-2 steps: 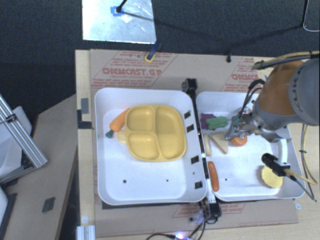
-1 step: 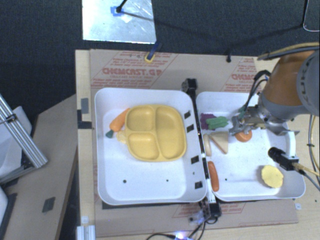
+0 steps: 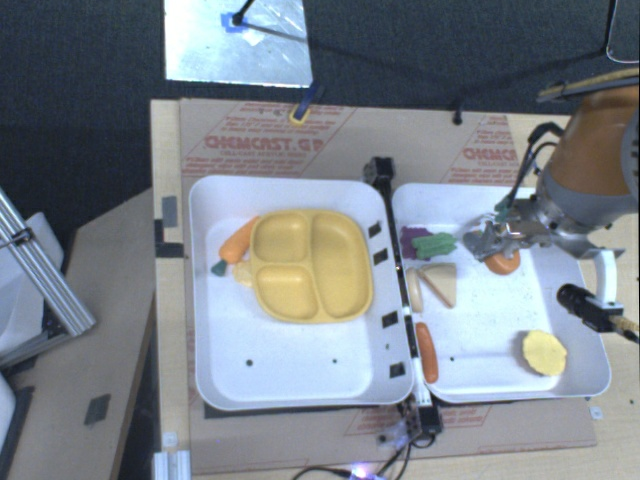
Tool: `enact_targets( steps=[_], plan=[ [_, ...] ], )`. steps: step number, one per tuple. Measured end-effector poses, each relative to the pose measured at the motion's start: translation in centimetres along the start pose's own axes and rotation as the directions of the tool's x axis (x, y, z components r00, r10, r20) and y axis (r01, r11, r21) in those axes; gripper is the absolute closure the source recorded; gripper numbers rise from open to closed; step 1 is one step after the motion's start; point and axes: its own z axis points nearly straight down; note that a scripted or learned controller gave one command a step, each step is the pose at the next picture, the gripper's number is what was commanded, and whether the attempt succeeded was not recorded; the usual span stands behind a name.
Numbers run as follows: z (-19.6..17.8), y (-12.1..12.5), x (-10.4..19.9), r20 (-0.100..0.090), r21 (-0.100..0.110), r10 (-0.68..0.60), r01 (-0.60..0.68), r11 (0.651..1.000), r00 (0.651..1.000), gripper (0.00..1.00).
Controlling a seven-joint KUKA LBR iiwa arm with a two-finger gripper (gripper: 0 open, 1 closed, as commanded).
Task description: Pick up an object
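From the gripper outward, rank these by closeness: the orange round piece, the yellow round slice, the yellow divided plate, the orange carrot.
1. Orange round piece, just beneath the gripper, right bin.
2. Yellow round slice, right bin's near corner.
3. Yellow divided plate, left bin.
4. Orange carrot, beyond the plate's left edge.

Foil sheet — beyond the bins.

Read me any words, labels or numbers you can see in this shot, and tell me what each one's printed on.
"CHEMCAST GP", red print on the brown protective sheet under the two bins, behind the left bin.
The same red print repeats behind the right bin, near: too blurred to read for certain.
Faint red print along the sheet's front edge: unreadable.
The yellow divided plate and the toy foods bear no text.
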Motion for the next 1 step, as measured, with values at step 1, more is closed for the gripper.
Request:
enact_targets(
  steps=[1],
  plan=[
    [-2.40, 0.13, 0.00, 0.000, 0.002, 0.000, 0.000, 1.000, 1.000, 1.00]
  ],
)
